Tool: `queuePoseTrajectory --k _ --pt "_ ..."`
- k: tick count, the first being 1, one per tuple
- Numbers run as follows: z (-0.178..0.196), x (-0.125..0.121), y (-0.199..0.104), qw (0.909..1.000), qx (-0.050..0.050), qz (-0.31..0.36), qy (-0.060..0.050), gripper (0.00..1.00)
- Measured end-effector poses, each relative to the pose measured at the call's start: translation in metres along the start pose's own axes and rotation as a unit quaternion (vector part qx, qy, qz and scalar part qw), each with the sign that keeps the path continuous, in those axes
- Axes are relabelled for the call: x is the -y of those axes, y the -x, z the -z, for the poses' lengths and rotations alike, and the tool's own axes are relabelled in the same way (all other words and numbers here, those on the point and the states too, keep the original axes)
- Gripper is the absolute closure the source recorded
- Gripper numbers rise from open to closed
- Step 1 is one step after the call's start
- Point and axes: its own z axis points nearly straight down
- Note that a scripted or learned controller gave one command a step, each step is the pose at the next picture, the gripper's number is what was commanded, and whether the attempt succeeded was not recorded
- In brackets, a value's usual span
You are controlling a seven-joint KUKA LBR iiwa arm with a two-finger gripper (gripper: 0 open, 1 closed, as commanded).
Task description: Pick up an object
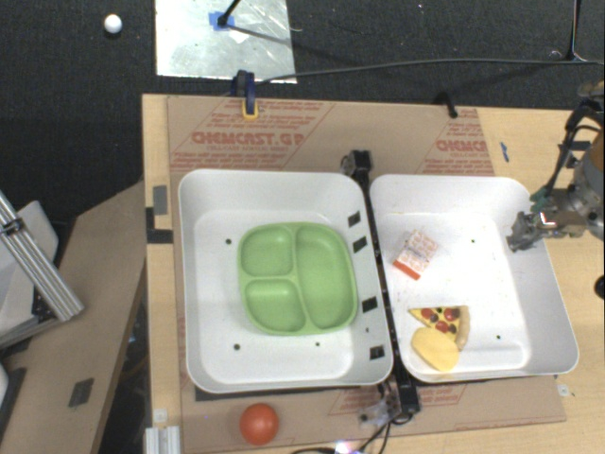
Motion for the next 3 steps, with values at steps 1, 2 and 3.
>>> queuePoseTrajectory --k 1,2,3 --pt "-0.006 -0.010 -0.062 1.0000 -0.002 0.003 -0.002 1.00" --pt "-0.007 -0.026 -0.116 1.0000 -0.002 0.003 -0.002 1.00" --pt "-0.026 -0.035 -0.175 1.0000 -0.002 0.002 -0.004 1.00"
